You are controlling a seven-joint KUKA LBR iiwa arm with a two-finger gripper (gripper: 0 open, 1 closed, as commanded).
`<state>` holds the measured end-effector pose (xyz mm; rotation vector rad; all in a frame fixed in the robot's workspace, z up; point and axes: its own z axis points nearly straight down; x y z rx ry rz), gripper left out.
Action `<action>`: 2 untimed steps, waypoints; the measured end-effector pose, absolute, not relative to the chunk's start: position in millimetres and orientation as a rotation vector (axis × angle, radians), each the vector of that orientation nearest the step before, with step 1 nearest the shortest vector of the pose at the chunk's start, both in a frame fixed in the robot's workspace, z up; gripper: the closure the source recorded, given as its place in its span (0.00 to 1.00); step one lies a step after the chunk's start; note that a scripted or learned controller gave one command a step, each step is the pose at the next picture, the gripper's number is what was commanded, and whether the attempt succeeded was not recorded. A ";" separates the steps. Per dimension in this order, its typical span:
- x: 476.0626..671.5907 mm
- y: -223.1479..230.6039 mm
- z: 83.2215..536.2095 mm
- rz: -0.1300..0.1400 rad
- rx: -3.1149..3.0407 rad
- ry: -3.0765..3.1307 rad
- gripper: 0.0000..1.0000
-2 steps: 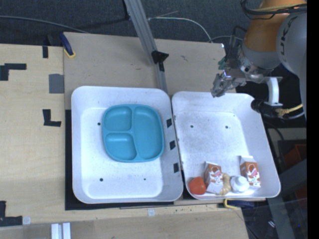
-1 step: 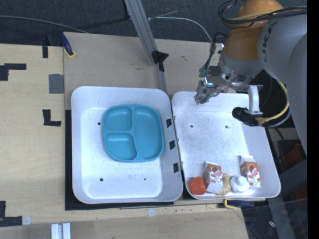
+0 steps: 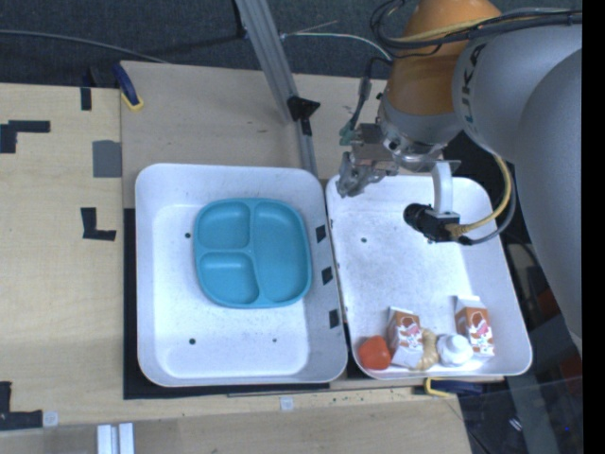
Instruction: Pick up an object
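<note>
The gripper (image 3: pixel 352 183) hangs over the far left corner of the right bin (image 3: pixel 416 272), and whether it is wide or narrow I cannot tell. Nothing is seen in it. The pickable things lie well apart from it, along the bin's near edge: an orange ball (image 3: pixel 375 353), a small carton (image 3: pixel 406 336), a second carton (image 3: pixel 475 326). Left of the claw, a blue divided plate (image 3: pixel 252 253) sits in the left bin (image 3: pixel 170 348). This looks like the approach step; next it likely must travel toward the near edge and descend.

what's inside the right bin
In the right bin, along its near edge: an orange ball, two small cartons and a white piece. The arm covers its far corner.
</note>
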<state>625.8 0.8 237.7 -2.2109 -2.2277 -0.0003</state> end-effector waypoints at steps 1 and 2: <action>613.8 54.4 222.6 0.003 -2.212 -2.226 1.00; 602.5 100.5 234.2 0.000 -2.212 -2.228 1.00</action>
